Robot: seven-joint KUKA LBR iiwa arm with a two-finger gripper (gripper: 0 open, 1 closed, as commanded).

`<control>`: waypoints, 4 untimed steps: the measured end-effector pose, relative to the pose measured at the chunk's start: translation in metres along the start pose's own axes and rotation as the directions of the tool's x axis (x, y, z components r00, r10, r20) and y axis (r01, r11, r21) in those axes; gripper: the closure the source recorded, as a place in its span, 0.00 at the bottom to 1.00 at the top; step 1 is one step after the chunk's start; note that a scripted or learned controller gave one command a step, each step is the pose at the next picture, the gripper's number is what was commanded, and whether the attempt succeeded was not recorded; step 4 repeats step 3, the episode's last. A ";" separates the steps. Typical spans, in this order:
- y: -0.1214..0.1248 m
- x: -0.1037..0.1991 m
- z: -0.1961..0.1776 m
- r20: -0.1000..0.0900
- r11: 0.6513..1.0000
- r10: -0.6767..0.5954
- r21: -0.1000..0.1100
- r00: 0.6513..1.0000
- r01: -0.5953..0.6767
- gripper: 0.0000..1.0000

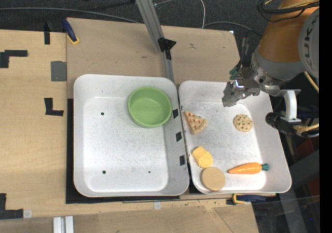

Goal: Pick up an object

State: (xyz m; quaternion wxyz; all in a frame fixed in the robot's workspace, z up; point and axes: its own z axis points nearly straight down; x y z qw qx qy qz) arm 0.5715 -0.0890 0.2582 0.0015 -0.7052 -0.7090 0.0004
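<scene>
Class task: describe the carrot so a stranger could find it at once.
Look at the right-hand white bin, then at its near right corner. The carrot lies there on its side, beside a round tan disc. It alone is long, orange and green-tipped.

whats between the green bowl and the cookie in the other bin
In the camera view, the pizza slice toy lies between the green bowl and the cookie, just past the bins' shared rims.
</scene>
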 end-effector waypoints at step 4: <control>-0.020 0.161 0.022 0.000 1.000 -0.002 0.002 1.000 0.002 1.00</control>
